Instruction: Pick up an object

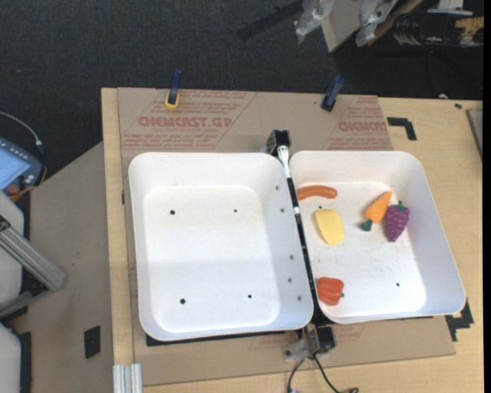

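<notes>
Brown cardboard-topped bench [230, 115], two shallow white plastic bins side by side, toy food waiting in the right one.

From left: bare left bin [207, 246]; right bin [430, 230] holding a pink toy sausage [316, 192], flat yellow piece [330, 227], red pepper [330, 289], orange carrot [377, 208] touching purple grapes [396, 221]. Grey gripper assembly [341, 21] hangs high beyond the bins; whether spread or pressed together cannot be told. Best bet: descend on the isolated yellow piece, well clear of walls.

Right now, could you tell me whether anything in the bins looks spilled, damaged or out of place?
Nothing stands out. The sausage, lemon, carrot, grapes and red pepper all lie loose inside the right bin, none over its rim. The carrot and grapes touch. Both bins sit flush, side by side.
</notes>
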`<move>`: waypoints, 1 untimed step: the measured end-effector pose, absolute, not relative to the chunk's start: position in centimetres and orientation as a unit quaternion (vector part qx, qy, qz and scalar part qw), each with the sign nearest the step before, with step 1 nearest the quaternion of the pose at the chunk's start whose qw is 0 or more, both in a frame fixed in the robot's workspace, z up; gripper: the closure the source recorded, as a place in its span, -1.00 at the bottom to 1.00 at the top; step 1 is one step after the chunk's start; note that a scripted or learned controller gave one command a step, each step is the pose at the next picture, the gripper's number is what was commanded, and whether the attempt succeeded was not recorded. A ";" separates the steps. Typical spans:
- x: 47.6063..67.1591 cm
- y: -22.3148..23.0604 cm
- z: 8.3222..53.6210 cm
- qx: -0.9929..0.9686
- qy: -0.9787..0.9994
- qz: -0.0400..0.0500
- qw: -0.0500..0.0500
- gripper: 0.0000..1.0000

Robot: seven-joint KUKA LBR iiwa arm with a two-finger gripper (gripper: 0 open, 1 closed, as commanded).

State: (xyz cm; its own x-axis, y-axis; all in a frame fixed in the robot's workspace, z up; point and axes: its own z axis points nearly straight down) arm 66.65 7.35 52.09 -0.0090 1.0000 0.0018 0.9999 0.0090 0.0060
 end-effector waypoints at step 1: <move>66.6 16.0 53.6 0.704 0.710 0.003 0.001 -1.00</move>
State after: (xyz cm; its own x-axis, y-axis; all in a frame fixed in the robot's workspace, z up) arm 66.60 16.04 53.60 -0.0086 1.0000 0.0029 0.9999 0.0086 0.0060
